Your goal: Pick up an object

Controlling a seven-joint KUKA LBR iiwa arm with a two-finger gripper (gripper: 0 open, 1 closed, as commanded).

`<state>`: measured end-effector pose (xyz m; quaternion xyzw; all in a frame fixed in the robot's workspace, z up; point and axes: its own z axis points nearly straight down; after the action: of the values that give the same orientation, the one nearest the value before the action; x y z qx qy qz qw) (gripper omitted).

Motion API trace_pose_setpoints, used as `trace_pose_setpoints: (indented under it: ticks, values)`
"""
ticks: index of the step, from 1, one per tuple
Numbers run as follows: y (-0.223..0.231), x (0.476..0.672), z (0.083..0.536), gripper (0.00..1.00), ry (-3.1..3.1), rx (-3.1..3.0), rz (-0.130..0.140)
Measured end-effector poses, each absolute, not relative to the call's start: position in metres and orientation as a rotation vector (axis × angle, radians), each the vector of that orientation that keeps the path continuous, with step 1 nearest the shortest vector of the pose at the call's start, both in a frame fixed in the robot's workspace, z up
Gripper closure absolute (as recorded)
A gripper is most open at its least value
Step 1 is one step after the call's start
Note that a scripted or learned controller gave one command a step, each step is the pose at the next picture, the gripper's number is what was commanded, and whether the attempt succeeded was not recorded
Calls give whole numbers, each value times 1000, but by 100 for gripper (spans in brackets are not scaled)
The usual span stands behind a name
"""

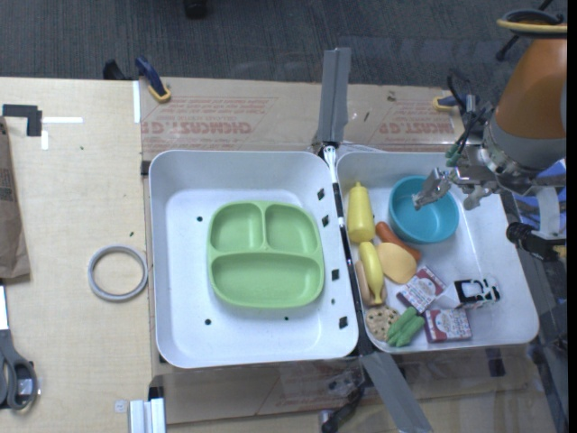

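Observation:
My gripper [448, 197] hangs over the right bin [505, 242], just above the far rim of a blue bowl [420, 219]. Its fingers [425, 198] stand apart with nothing between them. To the bowl's left stands a yellow bottle [360, 213]. In front of the bowl lie an orange carrot [389, 234], a banana [370, 271] and a yellow-orange piece [398, 262]. Nearer the front edge are a red-and-white packet [420, 290], a black-and-white toy car [476, 290], a cookie [379, 321], a green vegetable [406, 326] and a small red box [447, 325].
The left bin [171, 242] holds a green divided plate [266, 253]. On the bench to the left lie a tape ring [117, 271], scissors [13, 382] and a brown bag [11, 215]. The arm's orange band [536, 84] rises at the right.

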<state>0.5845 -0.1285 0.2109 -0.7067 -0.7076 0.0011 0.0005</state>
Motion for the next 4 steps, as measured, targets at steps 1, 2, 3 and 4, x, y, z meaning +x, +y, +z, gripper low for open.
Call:
trace_pose_setpoints:
  ticks: [1,2,3,4]
  values:
    - [-98,640,93,0,-2265,-2182,2]
    - [-101,642,105,100,-2265,-2188,0]
    - [-99,640,102,0,-2262,-2185,3]
    - [-101,651,92,0,-2202,-2242,1]
